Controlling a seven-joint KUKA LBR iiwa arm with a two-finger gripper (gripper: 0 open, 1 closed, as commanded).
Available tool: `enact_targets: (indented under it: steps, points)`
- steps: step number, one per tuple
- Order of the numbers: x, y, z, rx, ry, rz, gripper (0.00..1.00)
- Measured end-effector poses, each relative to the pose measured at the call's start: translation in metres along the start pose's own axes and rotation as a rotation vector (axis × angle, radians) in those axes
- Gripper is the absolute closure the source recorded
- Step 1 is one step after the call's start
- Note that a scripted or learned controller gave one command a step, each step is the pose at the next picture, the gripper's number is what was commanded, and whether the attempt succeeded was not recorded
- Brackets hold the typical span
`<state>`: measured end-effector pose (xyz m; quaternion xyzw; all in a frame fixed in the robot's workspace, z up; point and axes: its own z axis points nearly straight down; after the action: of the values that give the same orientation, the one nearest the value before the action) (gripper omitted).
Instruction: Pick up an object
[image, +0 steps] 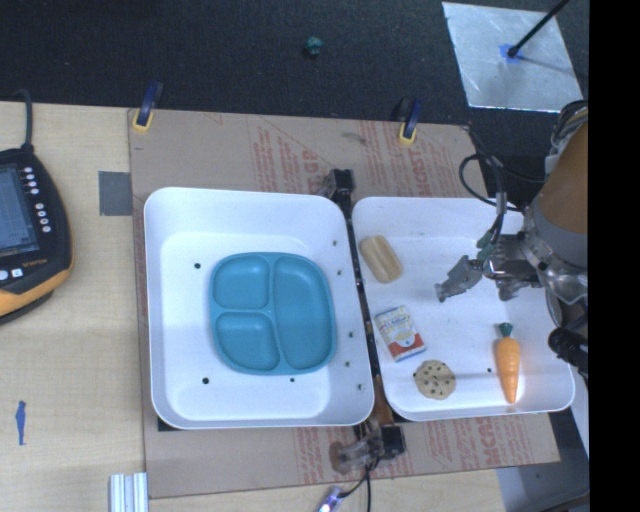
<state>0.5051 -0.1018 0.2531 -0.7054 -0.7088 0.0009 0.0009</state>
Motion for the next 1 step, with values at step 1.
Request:
enact_targets:
  steps: [1]
  points:
    - [0.0083, 0.0698, 0.0951, 0.002, -0.002, 0.000, 0.00]
